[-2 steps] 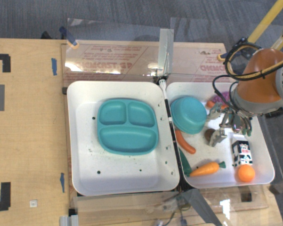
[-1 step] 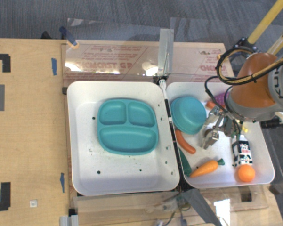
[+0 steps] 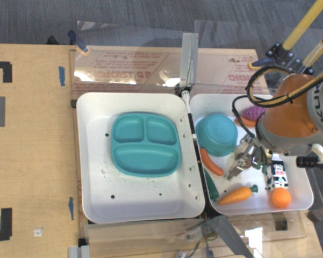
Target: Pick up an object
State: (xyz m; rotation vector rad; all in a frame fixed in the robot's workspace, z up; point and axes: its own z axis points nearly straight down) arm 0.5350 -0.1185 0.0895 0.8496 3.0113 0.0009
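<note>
Pale wooden bench (image 3: 27, 160) carries two shallow white bins: the left bin (image 3: 91, 198) and the right bin (image 3: 303, 198). Nearest, just below the metal two-finger gripper (image 3: 237, 165), lies an orange plastic carrot (image 3: 237, 194), with a small orange ball (image 3: 281, 198) to its right. The jaws stand slightly apart over bare bin floor, gripping nothing. A slim orange stick (image 3: 211, 163) lies just left of them. Beyond them sits a round teal bowl (image 3: 217, 134). Far left rests a teal divided plate (image 3: 146, 144).
</note>
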